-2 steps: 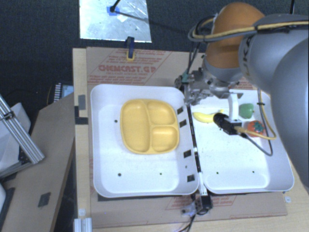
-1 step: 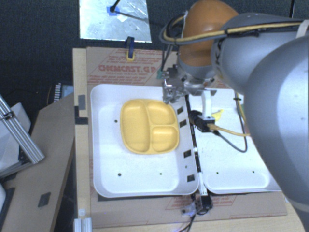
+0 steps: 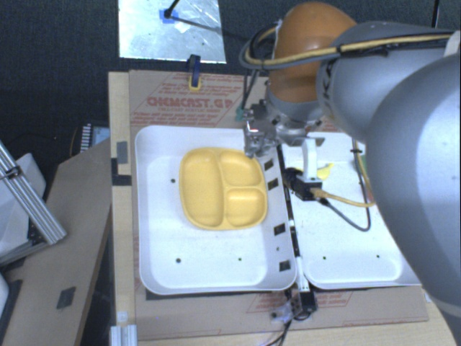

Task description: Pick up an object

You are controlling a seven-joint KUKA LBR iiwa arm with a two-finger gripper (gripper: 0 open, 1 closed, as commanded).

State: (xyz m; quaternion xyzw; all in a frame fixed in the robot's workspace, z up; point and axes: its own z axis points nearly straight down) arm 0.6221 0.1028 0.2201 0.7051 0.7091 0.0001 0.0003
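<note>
Smooth grey arm (image 3: 403, 121), claw (image 3: 253, 144) state unclear, at glossy yellow divided plate's (image 3: 220, 188) rim, left white bin (image 3: 155, 265)

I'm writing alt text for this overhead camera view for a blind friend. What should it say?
A grey robot arm with an orange band reaches in from the right, its claw at the upper right edge of a yellow divided plate lying in the left white bin. A second white bin beside it holds a small yellow item, partly hidden by the arm.

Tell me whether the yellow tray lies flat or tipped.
Flat: the yellow tray lies in the left bin, its three compartments facing up.
</note>
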